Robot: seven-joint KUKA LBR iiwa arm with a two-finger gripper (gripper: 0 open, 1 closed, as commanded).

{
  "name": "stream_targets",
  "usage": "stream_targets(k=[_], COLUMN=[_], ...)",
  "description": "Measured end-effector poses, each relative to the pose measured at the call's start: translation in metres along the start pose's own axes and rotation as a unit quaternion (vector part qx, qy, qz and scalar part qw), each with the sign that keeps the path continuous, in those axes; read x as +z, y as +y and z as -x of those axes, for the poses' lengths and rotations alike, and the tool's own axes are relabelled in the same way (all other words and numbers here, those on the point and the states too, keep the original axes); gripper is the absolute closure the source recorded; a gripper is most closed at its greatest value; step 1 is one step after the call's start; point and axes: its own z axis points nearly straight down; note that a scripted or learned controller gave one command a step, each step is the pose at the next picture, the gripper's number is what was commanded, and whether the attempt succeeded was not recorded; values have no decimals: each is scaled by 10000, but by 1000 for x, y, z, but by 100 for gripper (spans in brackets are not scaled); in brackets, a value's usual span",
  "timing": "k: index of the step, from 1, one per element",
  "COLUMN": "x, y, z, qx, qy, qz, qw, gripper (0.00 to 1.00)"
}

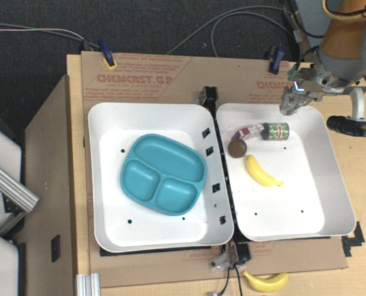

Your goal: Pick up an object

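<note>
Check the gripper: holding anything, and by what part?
Nothing held. The gripper hangs over the right bin's far edge, with nothing between its fingers. The bottle, brown ball and banana lie in the bin, apart from it.

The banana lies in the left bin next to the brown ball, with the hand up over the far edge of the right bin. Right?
Not quite. The camera view shows the banana in the right bin, next to the brown ball. The left bin holds a blue divided plate. The hand is over the right bin's far edge, as you said.
</note>
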Motion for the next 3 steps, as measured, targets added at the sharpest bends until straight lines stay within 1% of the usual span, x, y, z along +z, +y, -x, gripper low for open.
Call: stream_targets(k=[1, 2, 3], x=[-11, -16, -22], y=[-11, -23, -32], z=[-58, -108, -168], qx=[-8, -5, -6], qy=[8, 7, 5], qz=[-7, -13, -13], qw=[10000, 10000, 10000], gripper=[100, 100, 100])
